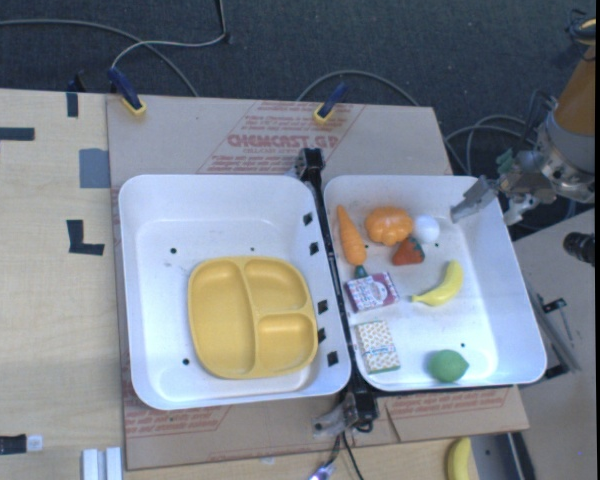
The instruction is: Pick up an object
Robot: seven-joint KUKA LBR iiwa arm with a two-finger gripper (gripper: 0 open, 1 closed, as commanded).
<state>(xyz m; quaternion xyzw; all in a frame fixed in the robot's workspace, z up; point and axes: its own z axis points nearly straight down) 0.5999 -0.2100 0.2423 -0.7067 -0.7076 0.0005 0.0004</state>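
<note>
Bench (40,268) carries two white bins. Left bin (145,298) holds yellow tray (250,316). Right bin (505,298) holds carrot (351,234), orange (389,224), banana (441,286), lime (447,365), two cartons. Gripper (477,200) above right bin's far corner, holding nothing; finger gap unclear.

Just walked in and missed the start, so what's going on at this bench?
A robot arm reaches in from the right, its gripper over the far right edge of the right bin, holding nothing. That bin holds a carrot, an orange, a banana, a green ball and small packets. The left bin holds a yellow divided tray.
</note>
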